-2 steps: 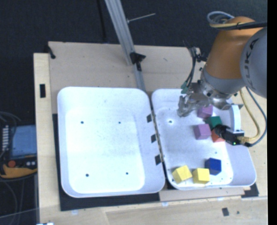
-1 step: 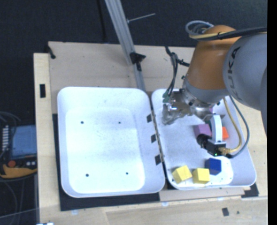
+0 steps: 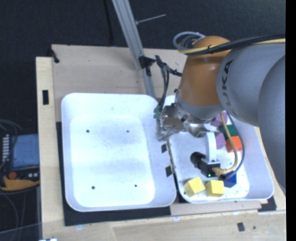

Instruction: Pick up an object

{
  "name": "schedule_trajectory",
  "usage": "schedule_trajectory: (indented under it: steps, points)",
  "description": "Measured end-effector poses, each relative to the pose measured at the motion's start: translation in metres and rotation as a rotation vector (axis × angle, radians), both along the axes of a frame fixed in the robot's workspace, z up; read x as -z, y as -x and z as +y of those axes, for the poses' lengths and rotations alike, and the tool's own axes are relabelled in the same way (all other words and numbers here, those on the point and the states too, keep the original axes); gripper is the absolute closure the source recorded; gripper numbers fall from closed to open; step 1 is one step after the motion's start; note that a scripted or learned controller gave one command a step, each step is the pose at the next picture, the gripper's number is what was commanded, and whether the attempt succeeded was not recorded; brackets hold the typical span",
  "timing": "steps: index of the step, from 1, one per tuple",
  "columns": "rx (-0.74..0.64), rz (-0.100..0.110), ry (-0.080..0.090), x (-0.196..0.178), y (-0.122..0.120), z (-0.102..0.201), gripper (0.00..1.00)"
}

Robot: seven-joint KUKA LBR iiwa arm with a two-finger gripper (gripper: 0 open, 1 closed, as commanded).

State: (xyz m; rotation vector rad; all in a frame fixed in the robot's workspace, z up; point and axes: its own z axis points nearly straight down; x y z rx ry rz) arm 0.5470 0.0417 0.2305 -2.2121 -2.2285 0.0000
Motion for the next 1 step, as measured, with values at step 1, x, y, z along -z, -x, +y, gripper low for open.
schedule_trajectory:
  steps: [1]
  points:
    - [0.000, 0.000, 0.000, 0.0074, 0.0151, 0.0490, 1.00]
